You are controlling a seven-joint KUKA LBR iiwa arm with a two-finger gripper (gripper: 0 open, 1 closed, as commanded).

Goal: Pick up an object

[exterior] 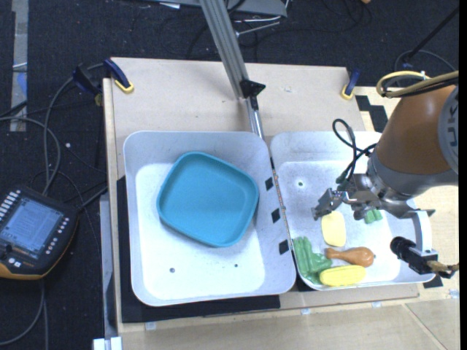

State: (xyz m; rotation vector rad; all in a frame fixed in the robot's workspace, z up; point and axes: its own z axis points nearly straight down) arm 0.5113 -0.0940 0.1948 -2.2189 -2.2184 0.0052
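While the grey arm with its orange band [416, 133] reaches in from the right, the gripper [328, 204] hangs low over the right bin [292, 152], its dark fingers just above and to the left of a pale yellow block [334, 231]. Nothing can be seen between those fingers, and whether they are spread or closed cannot be told from this angle. Below the pale block lies a brown drumstick-shaped toy [352, 254], and just below that a bright yellow piece [342, 275] rests near the bin's front rim. A green leafy toy [307, 258] lies to their left against the bin's left wall, and another small green item [373, 215] shows beside the wrist. The left bin [139, 195] holds a blue square plate [208, 198], which sits flat toward its upper half.
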